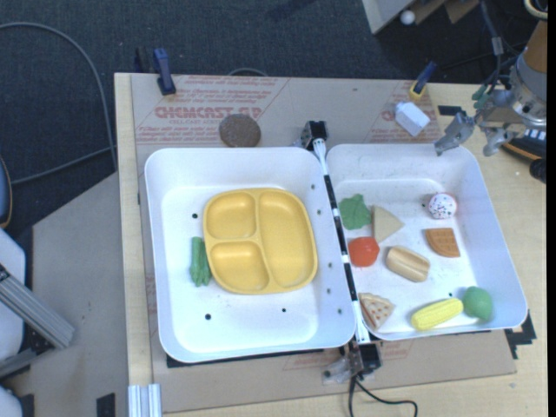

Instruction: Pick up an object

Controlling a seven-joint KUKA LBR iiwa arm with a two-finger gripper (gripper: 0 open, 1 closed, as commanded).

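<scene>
I see the gripper (472, 135) above the right bin's (499, 233) far rim, metal fingers spread, gripping nothing; inside lie glossy plastic foods: ridged yellow corn (437, 314), round tomato (363, 251), smooth bread roll (407, 263).

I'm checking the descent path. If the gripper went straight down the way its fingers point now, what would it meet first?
Probably the far rim of the right-hand white bin, or the bench just beyond it. The grey two-finger gripper hangs open above that far right corner, away from the toy food, though depth is unclear.
</scene>
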